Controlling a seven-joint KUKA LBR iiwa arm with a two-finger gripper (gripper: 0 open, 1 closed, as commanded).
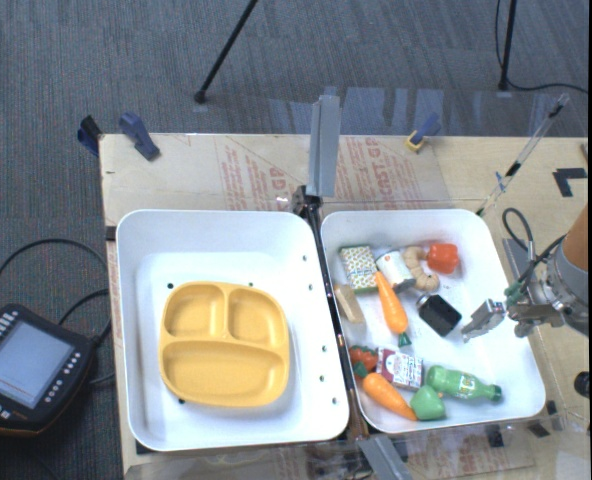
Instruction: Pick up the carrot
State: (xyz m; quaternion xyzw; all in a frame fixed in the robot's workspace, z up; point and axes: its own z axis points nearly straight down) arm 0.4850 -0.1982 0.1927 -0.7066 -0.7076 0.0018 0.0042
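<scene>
Gripper hovering at right bin edge, jaws apart, clamped on nothing; carrot lying mid-bin, well apart.

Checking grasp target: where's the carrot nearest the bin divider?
The long orange toy carrot lies in the right white bin, left of centre, between the green-patterned packet and the black block.

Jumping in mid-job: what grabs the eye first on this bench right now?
The yellow divided plate lying alone in the left bin. Then the clutter in the right bin: two carrots, one mid-bin and one near its front edge, with the gripper at its right side.
</scene>
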